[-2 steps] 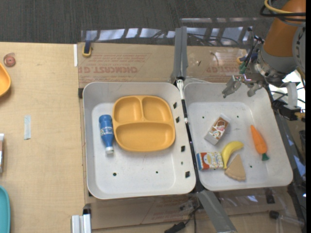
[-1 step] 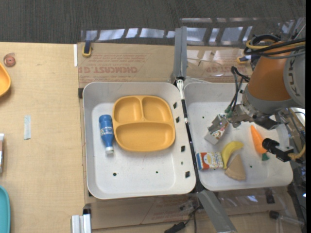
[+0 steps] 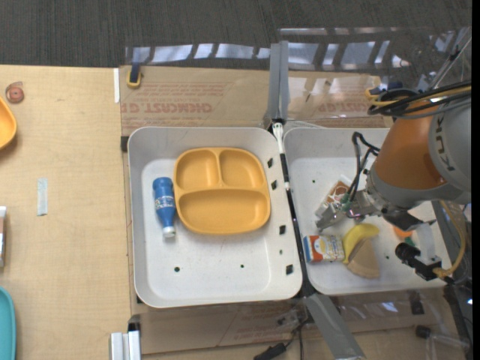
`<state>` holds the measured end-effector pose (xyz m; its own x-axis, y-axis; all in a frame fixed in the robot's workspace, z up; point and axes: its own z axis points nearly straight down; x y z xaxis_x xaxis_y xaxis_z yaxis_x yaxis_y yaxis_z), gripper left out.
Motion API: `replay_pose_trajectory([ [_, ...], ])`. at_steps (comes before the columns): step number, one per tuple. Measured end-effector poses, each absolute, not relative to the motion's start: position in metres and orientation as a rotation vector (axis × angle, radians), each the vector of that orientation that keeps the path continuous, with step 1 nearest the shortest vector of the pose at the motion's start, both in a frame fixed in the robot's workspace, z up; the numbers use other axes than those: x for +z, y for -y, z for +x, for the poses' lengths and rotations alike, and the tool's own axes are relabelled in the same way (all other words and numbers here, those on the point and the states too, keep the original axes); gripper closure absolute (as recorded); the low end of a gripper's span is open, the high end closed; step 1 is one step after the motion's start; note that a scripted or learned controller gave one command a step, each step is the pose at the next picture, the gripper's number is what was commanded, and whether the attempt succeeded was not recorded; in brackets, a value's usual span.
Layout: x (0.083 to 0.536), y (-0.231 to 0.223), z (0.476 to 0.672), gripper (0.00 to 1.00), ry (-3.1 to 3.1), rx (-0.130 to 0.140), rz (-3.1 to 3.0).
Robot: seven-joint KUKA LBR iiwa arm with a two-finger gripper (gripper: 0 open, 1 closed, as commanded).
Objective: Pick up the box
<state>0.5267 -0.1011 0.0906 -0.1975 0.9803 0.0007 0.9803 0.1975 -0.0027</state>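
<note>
Low in the right bin [image 3: 315,276], the hand [image 3: 335,213] hovers near the box [image 3: 324,248]; grip unclear.

Left bin [image 3: 142,223]: yellow divided plate [image 3: 223,190] (three compartments), blue bottle [image 3: 163,205] lying just beside its left edge, cap toward the near wall. Right bin [image 3: 300,156]: banana [image 3: 360,236] touching a tan wedge-shaped item [image 3: 365,259].

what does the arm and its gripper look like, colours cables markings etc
The arm is grey with a broad, rounded orange band above the wrist and part of a dark letter marking on the grey shell. Black cables loop along its left side, and yellow and black ones run above it. The gripper is small, metallic grey, with dark fittings.
</note>
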Motion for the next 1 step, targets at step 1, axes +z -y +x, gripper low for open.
replay_pose_trajectory([
  [1,0.0915,0.1119,0.5662,0.0,2.5,0.0,-1.902],
])
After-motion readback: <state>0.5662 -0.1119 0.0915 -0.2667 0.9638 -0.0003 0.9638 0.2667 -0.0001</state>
